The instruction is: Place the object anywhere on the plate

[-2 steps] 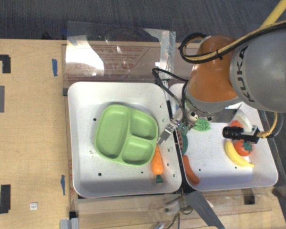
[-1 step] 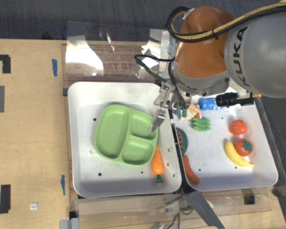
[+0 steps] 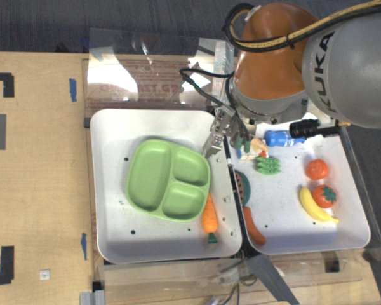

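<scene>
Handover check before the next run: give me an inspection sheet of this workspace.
Surface: two white bins side by side, left bin and right bin, on a tan bench.
Job's things: green plate in the left bin, nothing on it; carrot lies beside its lower right edge, on the bin floor.
Clutter: right bin holds a banana, two tomatoes, a green leafy toy, a blue item and a sausage.
Grippers: gripper over the divide between the bins, by the plate's upper right corner; nothing visibly held.
Cables: black and yellow cables loop over the orange band.
Surroundings: blue tape and black marks on the bench; clear sheet behind the bins.
</scene>
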Robot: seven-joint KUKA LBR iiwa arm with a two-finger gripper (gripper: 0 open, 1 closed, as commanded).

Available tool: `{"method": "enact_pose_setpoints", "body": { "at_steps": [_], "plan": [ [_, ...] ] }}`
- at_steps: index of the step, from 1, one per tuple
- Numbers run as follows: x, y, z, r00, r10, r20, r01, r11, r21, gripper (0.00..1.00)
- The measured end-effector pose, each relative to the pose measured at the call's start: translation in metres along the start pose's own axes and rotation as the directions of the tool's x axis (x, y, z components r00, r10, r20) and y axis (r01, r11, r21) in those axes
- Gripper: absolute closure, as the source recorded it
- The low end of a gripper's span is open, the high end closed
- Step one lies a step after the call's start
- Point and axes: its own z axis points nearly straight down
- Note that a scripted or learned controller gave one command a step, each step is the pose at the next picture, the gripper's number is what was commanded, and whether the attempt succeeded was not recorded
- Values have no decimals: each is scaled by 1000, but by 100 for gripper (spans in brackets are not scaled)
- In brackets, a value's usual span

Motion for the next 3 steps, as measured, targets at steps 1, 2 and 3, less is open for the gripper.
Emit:
{"method": "enact_pose_setpoints", "body": {
  "at_steps": [1, 2, 3],
  "plan": [
    [-63, -13, 60, 1000, 7, -13, -7, 1000, 8, 100],
    [-21, -49, 60, 976, -220, -13, 220, 976, 3, 100],
    [-21, -49, 60, 975, -220, -13, 220, 976, 3, 0]
  ]
}}
